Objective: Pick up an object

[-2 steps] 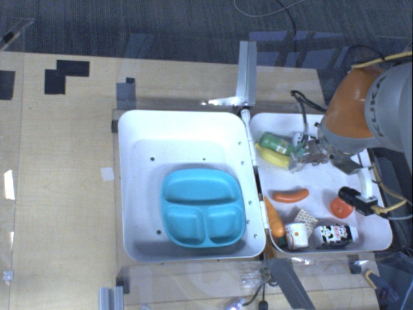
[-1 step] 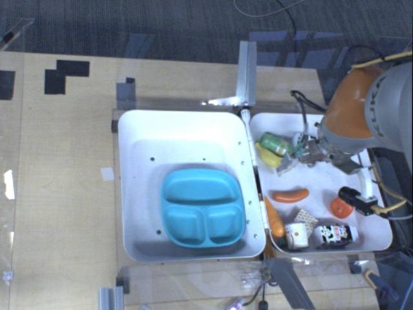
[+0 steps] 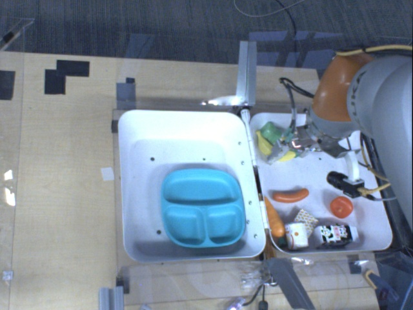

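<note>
yellow banana (image 3: 264, 144) just beside end effector (image 3: 288, 148)

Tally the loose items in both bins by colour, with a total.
Blue: 1, tray
Orange or red: 3, sausage, carrot, tomato
Green: 1, green item
Yellow: 1, yellow item
Black and white: 1, bottle
White: 1, cup
Total: 8

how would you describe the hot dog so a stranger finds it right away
Look in the right white bin, the one crowded with small items. Near its middle lies the hot dog, a slim orange-red sausage lying crosswise, longer and flatter than the round red tomato to its right.
</note>
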Action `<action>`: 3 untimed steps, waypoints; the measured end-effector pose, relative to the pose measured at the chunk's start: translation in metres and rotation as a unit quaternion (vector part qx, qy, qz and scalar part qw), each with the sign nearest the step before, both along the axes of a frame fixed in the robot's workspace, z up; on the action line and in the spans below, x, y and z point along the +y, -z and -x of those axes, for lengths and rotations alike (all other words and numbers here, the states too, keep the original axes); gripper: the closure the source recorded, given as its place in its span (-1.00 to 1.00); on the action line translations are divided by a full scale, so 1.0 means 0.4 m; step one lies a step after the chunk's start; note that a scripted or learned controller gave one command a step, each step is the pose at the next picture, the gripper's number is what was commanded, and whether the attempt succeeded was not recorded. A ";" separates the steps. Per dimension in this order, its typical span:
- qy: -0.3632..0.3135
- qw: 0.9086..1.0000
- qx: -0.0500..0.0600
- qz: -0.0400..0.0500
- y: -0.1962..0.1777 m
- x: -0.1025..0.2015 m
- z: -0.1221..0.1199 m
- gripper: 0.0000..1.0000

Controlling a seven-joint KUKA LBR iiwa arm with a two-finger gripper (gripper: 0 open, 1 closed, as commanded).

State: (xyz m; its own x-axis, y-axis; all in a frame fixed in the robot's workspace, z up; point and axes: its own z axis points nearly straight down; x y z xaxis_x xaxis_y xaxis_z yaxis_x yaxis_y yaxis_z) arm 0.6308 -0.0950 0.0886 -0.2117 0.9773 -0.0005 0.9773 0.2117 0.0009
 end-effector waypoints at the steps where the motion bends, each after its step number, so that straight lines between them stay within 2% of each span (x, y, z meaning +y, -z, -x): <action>1: -0.065 0.997 0.029 -0.007 0.000 -0.027 -0.035 -1.00; 2: -0.067 0.998 0.020 0.000 -0.029 -0.038 -0.042 1.00; 3: -0.056 0.998 -0.004 0.000 -0.248 0.037 -0.034 1.00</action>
